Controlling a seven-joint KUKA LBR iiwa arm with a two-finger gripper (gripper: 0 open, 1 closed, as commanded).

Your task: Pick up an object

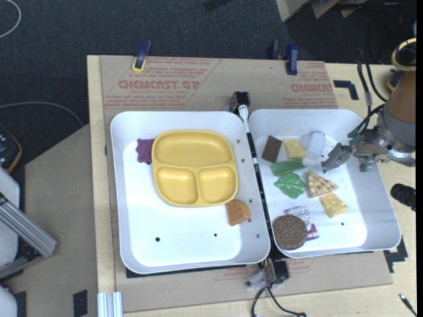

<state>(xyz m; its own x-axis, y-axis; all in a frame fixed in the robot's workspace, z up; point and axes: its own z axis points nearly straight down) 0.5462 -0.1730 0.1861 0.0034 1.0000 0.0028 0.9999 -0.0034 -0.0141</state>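
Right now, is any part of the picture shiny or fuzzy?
In the camera view, the left white bin glares softly; the yellow divided plastic tray looks sharp, the clear plastic item looks washed out, and the gripper is slightly blurred.

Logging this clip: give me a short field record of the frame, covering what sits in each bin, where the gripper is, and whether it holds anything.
left bin: yellow divided tray, purple piece at the tray's left edge, orange-brown piece
right bin: brown block, green pieces, pizza slice, cheese wedge, round brown cookie
gripper: over the right bin's upper right part
held: nothing visibly between the fingers
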